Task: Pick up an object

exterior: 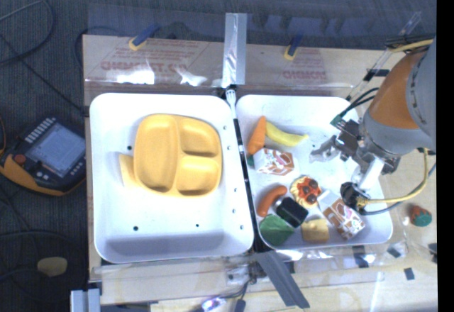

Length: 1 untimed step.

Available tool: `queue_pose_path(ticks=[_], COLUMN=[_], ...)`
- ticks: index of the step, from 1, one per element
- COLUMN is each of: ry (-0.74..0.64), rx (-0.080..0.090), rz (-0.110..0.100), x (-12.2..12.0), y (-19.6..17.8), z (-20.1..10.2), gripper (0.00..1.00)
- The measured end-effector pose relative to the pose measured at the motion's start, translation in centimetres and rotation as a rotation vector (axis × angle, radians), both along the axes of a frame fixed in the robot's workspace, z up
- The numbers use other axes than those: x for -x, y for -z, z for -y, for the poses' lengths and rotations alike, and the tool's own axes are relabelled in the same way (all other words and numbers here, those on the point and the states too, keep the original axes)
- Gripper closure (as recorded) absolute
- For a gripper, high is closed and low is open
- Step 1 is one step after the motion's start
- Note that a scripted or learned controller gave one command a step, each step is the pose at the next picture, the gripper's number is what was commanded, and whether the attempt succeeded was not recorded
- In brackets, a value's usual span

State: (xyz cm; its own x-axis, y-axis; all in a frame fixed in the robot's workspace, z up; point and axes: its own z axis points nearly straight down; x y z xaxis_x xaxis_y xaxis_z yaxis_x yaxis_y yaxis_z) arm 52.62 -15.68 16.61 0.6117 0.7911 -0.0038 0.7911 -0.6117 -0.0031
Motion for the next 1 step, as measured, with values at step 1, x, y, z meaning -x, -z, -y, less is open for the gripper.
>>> queue_pose_path(ticks=[1], ry=[0.0], rx=[0.0], rz=[0.0], x=[0.0], y=[0.0], z=[0.01], gripper=[0.0])
